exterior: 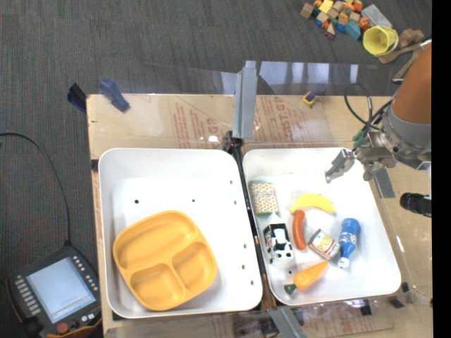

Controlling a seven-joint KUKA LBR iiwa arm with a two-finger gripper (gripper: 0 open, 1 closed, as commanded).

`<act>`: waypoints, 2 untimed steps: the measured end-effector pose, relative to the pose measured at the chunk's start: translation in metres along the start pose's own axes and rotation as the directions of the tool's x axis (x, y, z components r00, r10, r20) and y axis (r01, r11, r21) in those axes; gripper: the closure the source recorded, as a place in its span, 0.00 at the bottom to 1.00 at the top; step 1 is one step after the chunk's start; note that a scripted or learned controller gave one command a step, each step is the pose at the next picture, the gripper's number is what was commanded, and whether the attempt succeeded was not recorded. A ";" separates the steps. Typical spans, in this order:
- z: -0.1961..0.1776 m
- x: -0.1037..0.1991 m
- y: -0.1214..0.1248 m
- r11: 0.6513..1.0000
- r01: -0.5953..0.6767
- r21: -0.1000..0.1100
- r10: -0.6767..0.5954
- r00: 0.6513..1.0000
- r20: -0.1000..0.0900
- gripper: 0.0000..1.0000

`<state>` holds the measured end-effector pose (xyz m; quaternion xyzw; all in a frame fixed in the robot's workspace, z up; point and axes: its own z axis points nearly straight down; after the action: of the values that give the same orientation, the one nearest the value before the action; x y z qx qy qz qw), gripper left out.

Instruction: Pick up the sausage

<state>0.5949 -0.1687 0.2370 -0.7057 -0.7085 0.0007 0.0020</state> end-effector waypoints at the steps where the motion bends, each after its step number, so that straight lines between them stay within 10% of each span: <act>1: 0.081 0.073 0.050 0.999 -0.051 0.001 0.051 0.999 0.000 0.00; 2: 0.072 0.074 0.050 0.999 -0.047 0.002 0.047 0.999 0.000 1.00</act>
<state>0.6441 -0.0940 0.1646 -0.7223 -0.6915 0.0015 0.0029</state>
